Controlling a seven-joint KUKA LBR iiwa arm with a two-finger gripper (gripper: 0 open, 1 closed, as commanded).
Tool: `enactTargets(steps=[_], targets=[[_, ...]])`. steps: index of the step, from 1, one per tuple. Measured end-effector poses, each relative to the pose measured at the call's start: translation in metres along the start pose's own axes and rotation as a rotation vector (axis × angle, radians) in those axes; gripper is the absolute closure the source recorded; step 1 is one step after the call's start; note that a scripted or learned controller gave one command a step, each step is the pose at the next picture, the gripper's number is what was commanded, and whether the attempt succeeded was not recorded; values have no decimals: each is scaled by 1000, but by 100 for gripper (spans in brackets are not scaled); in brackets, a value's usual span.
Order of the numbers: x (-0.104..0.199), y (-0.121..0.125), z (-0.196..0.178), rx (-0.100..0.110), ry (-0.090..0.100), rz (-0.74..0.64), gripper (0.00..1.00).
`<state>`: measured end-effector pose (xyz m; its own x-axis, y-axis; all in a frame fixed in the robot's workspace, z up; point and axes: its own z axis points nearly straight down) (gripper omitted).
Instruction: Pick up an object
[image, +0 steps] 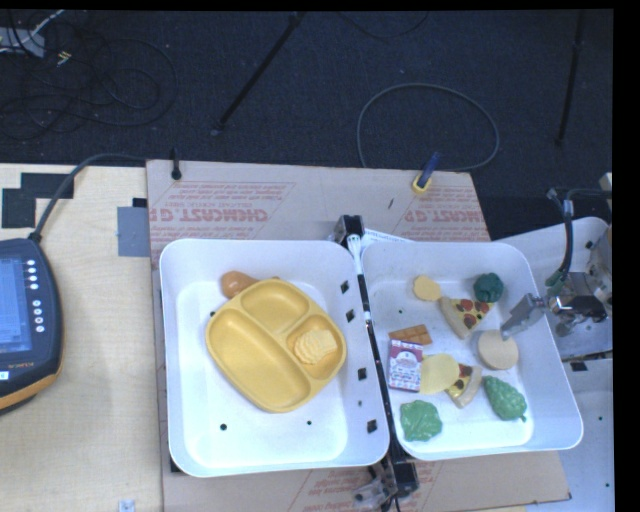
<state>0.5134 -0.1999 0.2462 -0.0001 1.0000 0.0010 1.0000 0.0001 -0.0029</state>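
Observation:
The right bin (545, 420) holds several toy foods. Among them are a tan round disc (497, 351), a pizza slice (466, 313), a dark green broccoli (489, 287), a pale yellow piece (427, 289), an orange cracker (410, 335), a pink-and-red box (405, 365), a second pizza slice (462, 385) and two green leafy pieces (420, 420) (507, 398). My gripper (522, 313) reaches in over the bin's right rim. It hangs just above and to the right of the tan disc, and I see nothing held in it.
The left bin (190, 420) carries a yellow divided tray (262, 350) with a yellow crinkled piece (316, 346) in one compartment and an orange object (237, 283) behind it. A handheld control pendant (25, 320) lies at the far left. A black divider (365, 330) runs between the bins.

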Motion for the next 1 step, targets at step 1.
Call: enactTargets(steps=[1], targets=[[-16,-2,145,-11,-6,3,0]])
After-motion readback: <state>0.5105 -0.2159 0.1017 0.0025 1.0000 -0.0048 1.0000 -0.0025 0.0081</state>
